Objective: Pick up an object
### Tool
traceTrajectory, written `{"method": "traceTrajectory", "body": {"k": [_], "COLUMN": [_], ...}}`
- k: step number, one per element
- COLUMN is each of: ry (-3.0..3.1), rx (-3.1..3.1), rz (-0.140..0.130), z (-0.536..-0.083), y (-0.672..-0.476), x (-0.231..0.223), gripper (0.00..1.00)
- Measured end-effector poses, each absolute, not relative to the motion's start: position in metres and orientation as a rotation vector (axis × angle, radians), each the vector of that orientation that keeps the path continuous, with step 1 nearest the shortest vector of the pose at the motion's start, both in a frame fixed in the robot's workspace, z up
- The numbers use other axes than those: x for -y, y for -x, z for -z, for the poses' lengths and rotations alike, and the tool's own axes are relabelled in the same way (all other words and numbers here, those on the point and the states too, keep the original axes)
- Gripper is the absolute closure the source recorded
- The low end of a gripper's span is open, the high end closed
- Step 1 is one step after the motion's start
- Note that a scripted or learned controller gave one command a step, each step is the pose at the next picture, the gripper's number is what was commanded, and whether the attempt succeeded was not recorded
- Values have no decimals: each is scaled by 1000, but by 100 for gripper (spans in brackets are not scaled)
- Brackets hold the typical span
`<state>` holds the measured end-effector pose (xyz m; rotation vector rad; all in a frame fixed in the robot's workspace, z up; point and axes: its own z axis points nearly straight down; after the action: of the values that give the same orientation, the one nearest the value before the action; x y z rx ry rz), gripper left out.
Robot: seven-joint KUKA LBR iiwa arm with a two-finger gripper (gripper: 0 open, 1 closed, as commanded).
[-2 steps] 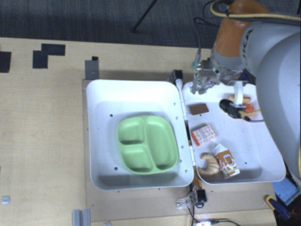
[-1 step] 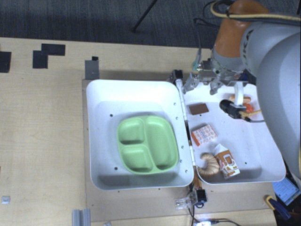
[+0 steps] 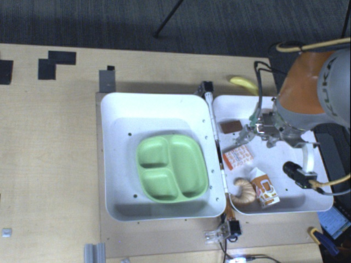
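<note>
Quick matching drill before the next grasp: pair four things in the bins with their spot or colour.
Things:
1. divided plate
2. brown block
3. red-and-white packet
4. orange carton

Descriptions:
A. green, in the left bin
B. right bin, nearest the front wall
C. right bin, near the back by the divider
D. right bin, middle, below the claw

Pairs: 1-A, 2-C, 3-D, 4-B
</note>
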<state>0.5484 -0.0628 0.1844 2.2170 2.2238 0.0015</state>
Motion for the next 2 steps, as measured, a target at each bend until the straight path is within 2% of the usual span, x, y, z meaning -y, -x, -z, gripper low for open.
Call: {"method": "traceTrajectory", "body": {"k": [1, 2], "ry": [-2218, -2209], "rx": [-2221, -2211], "rz": [-2, -21], "z": [-106, -90], "y": [-572, -516], "x": [101, 97], "gripper": [0, 0]}}
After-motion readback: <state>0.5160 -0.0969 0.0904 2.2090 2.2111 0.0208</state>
